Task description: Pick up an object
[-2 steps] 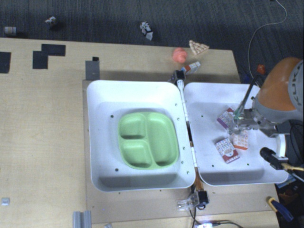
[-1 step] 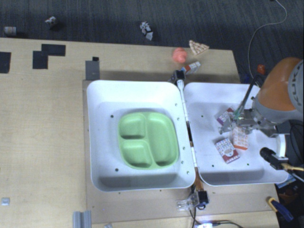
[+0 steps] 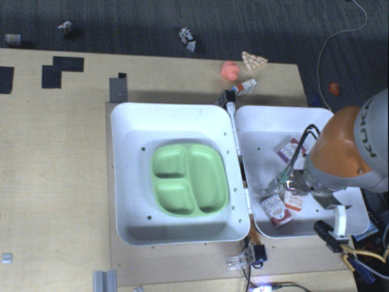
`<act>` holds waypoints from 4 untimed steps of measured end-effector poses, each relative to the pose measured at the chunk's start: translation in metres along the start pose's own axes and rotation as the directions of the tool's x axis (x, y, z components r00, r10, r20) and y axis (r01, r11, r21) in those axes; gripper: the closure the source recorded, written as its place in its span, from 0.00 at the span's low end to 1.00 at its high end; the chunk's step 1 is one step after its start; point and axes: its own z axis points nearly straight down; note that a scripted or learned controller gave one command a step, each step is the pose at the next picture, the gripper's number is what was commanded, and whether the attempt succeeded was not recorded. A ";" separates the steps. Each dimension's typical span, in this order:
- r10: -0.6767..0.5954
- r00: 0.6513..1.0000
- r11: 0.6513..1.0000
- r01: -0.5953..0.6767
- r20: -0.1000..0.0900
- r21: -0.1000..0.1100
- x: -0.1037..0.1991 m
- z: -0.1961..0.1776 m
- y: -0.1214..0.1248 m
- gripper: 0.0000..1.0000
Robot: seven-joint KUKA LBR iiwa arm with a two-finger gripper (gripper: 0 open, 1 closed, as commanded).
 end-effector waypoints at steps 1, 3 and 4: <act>0.002 1.000 1.000 -0.002 0.005 -0.009 -0.002 -0.013 0.003 1.00; -0.003 1.000 1.000 0.003 -0.007 0.004 0.011 0.001 0.000 0.00; -0.005 1.000 1.000 0.005 -0.009 0.005 0.012 -0.009 0.001 1.00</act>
